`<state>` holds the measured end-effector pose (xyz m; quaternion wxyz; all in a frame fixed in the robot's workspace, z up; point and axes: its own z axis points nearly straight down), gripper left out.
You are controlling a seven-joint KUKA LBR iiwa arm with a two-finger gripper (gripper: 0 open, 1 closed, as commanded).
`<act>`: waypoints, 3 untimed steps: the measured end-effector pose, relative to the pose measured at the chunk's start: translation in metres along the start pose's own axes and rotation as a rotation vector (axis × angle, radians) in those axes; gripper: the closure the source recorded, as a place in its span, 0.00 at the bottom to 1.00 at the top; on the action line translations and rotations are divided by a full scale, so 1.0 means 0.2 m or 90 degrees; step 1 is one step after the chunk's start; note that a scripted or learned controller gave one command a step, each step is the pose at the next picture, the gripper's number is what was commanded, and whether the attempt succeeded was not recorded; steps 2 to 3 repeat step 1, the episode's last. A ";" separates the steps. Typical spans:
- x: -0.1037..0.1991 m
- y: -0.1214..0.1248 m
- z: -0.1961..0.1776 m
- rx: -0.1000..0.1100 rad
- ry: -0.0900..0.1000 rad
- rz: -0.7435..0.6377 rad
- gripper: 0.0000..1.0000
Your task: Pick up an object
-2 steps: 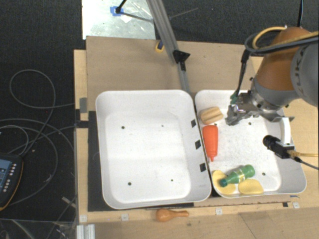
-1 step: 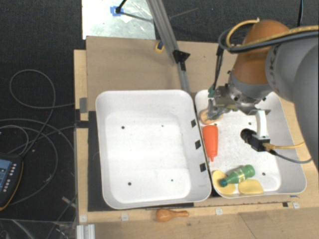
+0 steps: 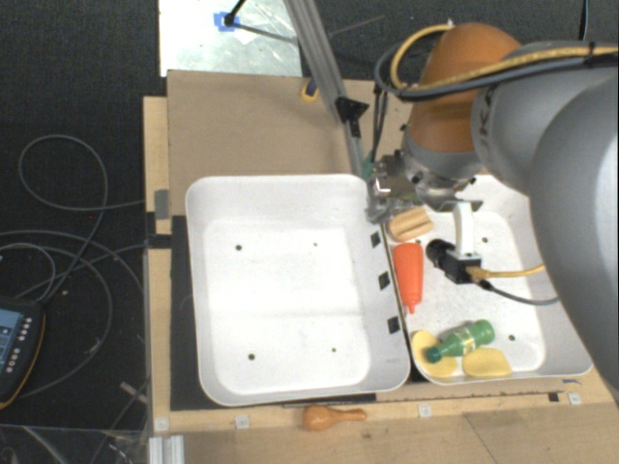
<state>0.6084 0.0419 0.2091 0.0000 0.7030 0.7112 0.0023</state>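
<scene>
My gripper (image 3: 394,197) hangs over the near-left corner of the right bin (image 3: 522,356), under the grey wrist and its orange band. A tan block (image 3: 409,225) lies right below it, touching or nearly touching; whether it is gripped I cannot tell. An orange carrot (image 3: 409,275) lies just in front of the block, along the bin's left wall. At the bin's front sit a green bottle (image 3: 464,337), a yellow piece (image 3: 486,362) and another yellow piece (image 3: 422,344) beside it.
The left bin (image 3: 290,288) stands beside the right one, their rims meeting near the gripper. A small orange object (image 3: 332,416) lies on the bench in front of the bins. Cables and a pendant (image 3: 17,341) lie on the floor at left.
</scene>
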 end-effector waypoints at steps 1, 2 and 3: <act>0.25 0.08 -0.09 -0.001 0.000 0.000 1.00; 0.25 0.08 -0.09 -0.001 0.000 0.000 1.00; 0.25 0.08 -0.09 -0.001 0.000 0.000 1.00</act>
